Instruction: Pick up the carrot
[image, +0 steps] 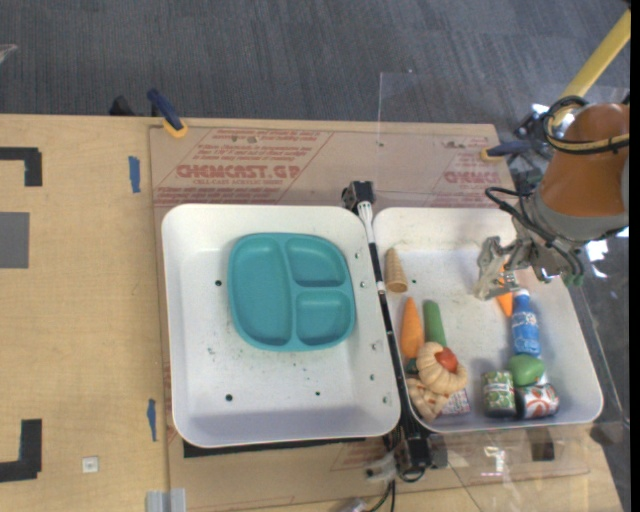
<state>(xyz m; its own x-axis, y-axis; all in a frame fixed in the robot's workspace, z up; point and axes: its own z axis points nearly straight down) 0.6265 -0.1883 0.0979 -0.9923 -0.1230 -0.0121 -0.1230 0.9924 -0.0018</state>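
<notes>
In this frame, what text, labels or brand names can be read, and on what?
"CHEMCAST GP", red print on the protective sheet behind the bins; it seems to repeat at the sheet's right end, partly cut off.
Smaller red lines above it: too blurred to read.
Labels on the bottle and two cans: too small to read.

A teal plate (291, 292) with three parts sits in the left white bin (190, 330). In the right white bin (575, 330) lie a cone (396, 270), a green stick (433, 323), a blue bottle (524, 331) and two small cans (519, 395).
</notes>
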